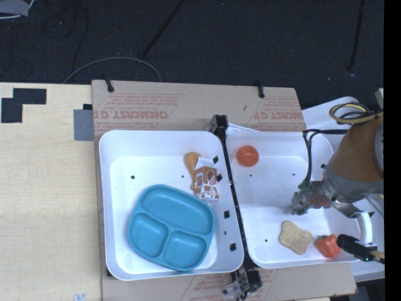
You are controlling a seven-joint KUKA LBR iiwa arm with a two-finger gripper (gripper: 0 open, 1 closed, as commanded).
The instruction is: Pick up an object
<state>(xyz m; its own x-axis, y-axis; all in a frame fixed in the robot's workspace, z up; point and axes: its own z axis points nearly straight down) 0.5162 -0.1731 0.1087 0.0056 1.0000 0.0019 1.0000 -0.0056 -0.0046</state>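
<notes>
Toast slice (295, 237) lies at five o'clock in the right bin (269, 168); I'd descend squarely. Whether the jaws (303, 203) are parted, I cannot tell.

Red printed lettering runs upside down along the flat brown cardboard sheet (194, 108) beneath the bins, at the counter's far edge; it seems to read "CHEMCREST", repeated twice, though blurred.
</notes>
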